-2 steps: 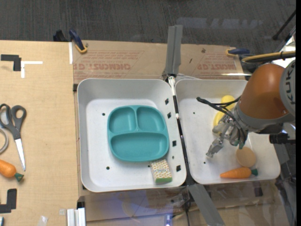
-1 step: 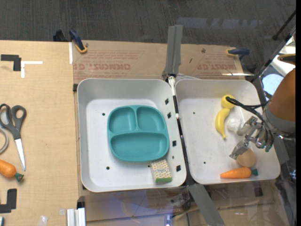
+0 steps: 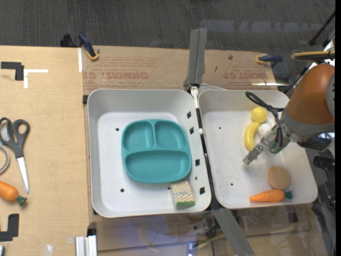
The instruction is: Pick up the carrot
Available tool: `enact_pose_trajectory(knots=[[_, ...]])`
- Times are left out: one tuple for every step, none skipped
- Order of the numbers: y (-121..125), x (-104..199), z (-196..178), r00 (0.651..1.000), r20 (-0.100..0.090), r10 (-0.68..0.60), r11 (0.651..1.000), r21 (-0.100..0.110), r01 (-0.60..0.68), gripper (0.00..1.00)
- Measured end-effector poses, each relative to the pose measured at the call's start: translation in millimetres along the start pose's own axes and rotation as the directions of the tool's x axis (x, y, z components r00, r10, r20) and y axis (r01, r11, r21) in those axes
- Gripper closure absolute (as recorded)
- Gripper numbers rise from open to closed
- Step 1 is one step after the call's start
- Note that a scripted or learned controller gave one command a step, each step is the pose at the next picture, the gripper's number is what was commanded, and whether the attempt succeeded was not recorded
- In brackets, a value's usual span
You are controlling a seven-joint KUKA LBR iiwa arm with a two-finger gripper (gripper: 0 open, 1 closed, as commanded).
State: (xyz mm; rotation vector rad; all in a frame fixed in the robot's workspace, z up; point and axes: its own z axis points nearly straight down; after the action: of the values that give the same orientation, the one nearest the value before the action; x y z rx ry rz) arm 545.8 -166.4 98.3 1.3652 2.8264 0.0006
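Two white bins sat side by side on the counter (image 3: 42, 143). The left bin (image 3: 101, 159) held a teal divided plate (image 3: 156, 150) and a small sponge (image 3: 183, 194) near its front wall. In the right bin (image 3: 229, 191) lay the carrot (image 3: 268, 196) along the front edge, a brown round object (image 3: 278, 177) just behind it, and a banana (image 3: 251, 135) beside a lemon (image 3: 259, 114). The gripper (image 3: 254, 154) hung just beside the banana, well apart from the carrot. Scissors (image 3: 16, 145) and a second carrot (image 3: 9, 191) lay on the counter at left.

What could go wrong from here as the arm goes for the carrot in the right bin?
1. The carrot lies against the right bin's near wall, leaving little finger room.
2. The round tan object sits just above it and could get bumped or grabbed.
3. The gripper is right beside the banana and may nudge it when moving.
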Motion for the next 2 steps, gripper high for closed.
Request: enact_pose_trajectory(knots=[[45.7,-27.3,5.2,0.975,0.002,-0.224,0.975,-0.001,0.224,0.0],[-21.6,-36.2,-57.4,0.998,0.0,0.069,0.998,0.001,-0.069,0.0]])
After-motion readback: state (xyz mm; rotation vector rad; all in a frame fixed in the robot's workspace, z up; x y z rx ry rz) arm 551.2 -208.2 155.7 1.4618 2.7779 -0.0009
